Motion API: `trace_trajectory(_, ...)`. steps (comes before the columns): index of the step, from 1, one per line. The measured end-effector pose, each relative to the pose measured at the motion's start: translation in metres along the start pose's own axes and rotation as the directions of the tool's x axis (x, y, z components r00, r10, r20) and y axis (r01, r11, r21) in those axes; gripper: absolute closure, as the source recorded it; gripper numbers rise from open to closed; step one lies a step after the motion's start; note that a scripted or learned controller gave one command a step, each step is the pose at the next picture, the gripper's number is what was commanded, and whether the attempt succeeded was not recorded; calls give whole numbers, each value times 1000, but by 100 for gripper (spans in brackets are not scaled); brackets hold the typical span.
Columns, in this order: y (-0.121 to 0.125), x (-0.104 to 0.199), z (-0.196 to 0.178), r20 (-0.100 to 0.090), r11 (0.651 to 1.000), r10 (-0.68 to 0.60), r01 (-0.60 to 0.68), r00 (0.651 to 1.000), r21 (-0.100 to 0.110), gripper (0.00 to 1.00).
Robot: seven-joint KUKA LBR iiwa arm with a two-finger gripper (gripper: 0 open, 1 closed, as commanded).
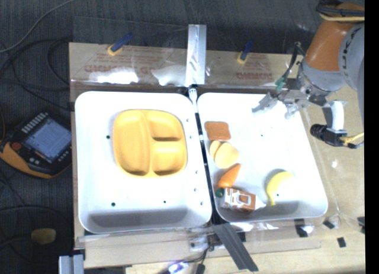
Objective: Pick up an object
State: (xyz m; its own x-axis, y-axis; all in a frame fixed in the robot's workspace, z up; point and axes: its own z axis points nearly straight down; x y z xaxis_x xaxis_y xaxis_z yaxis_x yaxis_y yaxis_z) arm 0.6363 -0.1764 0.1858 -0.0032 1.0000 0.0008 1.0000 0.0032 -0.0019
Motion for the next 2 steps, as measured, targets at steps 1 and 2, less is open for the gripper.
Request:
trace_trajectory(1, -59, 4, 51, 3, 994, 113, -113, 994, 1, 0)
trace_trajectory(2, -19, 45, 39, 3, 996, -90, 90, 996, 0, 0)
